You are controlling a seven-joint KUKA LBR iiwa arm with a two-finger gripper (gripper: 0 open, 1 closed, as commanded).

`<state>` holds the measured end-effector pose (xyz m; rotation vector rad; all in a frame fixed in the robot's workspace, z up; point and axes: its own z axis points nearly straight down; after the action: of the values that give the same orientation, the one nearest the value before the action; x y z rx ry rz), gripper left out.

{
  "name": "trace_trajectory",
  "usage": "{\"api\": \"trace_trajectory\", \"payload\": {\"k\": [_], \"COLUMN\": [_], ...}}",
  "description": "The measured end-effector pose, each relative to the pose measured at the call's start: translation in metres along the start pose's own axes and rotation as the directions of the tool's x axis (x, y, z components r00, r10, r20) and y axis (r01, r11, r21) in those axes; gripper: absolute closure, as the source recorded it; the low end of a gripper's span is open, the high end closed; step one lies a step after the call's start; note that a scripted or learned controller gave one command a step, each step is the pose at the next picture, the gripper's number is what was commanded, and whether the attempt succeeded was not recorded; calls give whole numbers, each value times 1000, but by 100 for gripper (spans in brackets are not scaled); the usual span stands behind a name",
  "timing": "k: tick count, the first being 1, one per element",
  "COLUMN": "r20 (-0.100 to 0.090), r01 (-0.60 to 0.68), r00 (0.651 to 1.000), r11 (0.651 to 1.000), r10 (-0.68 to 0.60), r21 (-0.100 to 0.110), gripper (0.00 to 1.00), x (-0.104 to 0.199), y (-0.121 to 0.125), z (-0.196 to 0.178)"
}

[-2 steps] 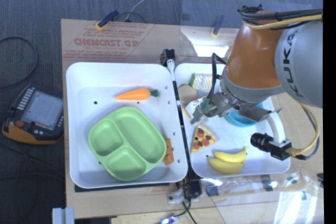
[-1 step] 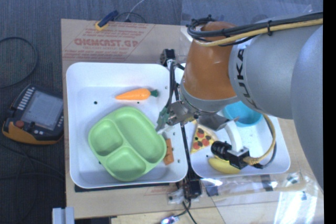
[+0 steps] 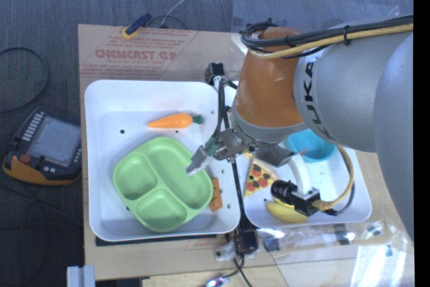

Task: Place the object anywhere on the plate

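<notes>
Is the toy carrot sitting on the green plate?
No, the orange toy carrot lies on the floor of the left white bin, apart from the green divided plastic plate.

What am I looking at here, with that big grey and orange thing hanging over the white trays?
That big grey machine with the orange band is a robot arm, seen from one camera fixed above the bench and looking down at a slant. The arm reaches in from the right. At its tip is a small metal pincer, hanging over the edge of a light green plastic plate with three compartments. I cannot tell whether it holds anything.

The plate lies in the left shallow white bin, along with an orange toy carrot with a green top above the plate and a small orange piece by its right rim. The right white bin holds a toy pizza slice, a yellow toy banana and a blue bowl.
</notes>
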<state>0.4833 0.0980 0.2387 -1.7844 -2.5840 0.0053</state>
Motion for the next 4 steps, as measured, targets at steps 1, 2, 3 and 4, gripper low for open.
{"api": "trace_trajectory", "payload": {"k": [1,2,3,4], "r20": [1,-1,2,3], "r01": [1,75,71,199], "r00": [1000,997,997,980], "r11": [1000,997,997,980], "r10": [-1,-75,-71,-199], "r21": [2,-4,1,0], "gripper": [100,100,100,100], "x": [0,79,77,-15], "y": [0,36,35,-5], "z": [-9,-37,-45,-30]}}
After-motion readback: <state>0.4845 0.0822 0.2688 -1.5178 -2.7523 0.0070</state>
